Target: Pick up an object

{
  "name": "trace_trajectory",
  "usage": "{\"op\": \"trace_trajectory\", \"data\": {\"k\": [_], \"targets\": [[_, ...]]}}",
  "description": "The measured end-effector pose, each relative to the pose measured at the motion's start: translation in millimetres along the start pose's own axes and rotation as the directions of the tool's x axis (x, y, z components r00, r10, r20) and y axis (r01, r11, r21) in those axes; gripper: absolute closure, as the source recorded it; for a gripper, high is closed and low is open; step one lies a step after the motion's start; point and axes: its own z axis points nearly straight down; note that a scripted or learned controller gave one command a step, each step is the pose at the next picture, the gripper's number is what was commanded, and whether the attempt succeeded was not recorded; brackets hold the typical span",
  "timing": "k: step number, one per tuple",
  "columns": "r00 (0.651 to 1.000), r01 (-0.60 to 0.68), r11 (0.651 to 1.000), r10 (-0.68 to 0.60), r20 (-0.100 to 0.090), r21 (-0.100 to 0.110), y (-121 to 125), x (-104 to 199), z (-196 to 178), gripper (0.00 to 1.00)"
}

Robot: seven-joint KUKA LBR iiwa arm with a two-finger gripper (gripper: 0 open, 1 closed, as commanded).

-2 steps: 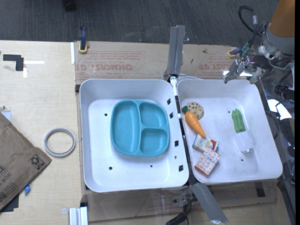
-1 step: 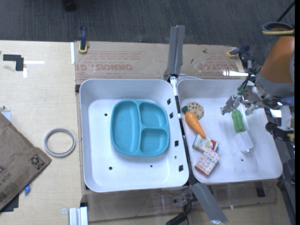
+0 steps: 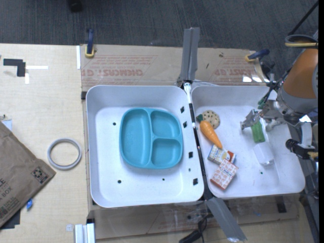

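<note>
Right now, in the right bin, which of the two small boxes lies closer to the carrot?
The upper small box, lying just under the carrot tip. The patterned box sits below it, farther from the carrot, toward the bin's near edge.

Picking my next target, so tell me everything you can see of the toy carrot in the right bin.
The carrot is a small orange toy, seemingly smooth plastic, with a green leafy top. It lies flat on the floor of the right bin, near the divider, tapering from upper left to lower right. Its top touches or overlaps the cookie; its tip meets a small carton. It looks intact.
</note>
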Motion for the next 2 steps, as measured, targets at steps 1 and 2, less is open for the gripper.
{"op": "trace_trajectory", "data": {"k": [1,2], "targets": [[1.000,-0.003,1.000,0.003,0.006,-0.001,-0.1,-2.7,-9.5,1.00],[0.999,-0.037,0.999,0.037,0.009,-0.002,17.1,50.5,-129.3,1.00]]}}
